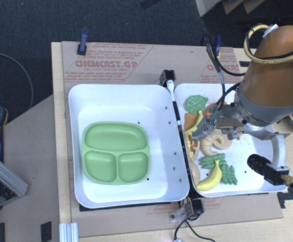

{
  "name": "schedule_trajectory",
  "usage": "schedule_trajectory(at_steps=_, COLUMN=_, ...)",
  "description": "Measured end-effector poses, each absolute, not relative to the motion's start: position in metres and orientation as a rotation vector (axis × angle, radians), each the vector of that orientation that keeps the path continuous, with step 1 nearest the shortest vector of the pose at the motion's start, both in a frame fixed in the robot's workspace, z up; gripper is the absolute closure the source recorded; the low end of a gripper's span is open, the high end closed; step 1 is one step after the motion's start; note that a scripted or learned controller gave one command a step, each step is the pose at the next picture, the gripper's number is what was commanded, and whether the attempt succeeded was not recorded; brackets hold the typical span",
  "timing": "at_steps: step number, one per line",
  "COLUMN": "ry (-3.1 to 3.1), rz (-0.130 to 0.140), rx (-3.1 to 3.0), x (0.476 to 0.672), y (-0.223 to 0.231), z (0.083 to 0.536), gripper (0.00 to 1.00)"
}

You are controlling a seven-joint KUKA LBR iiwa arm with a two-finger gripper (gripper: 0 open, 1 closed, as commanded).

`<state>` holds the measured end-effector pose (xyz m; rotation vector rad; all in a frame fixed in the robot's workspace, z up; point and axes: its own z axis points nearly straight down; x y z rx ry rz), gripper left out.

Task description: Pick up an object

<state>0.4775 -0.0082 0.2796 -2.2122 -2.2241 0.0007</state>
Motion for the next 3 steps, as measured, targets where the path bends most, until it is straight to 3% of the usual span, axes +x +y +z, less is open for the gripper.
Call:
schedule_trajectory(at_steps=1, ry=-2.221, rz=0.000, rx=-2.219, x=0.480, y=-0.011, z=0.289, gripper=1.00)
schedule_trajectory(at_steps=3, ry=-2.230, rz=-0.006, rx=-2.215, x=0.479, y=0.089, z=0.338, gripper=1.00)
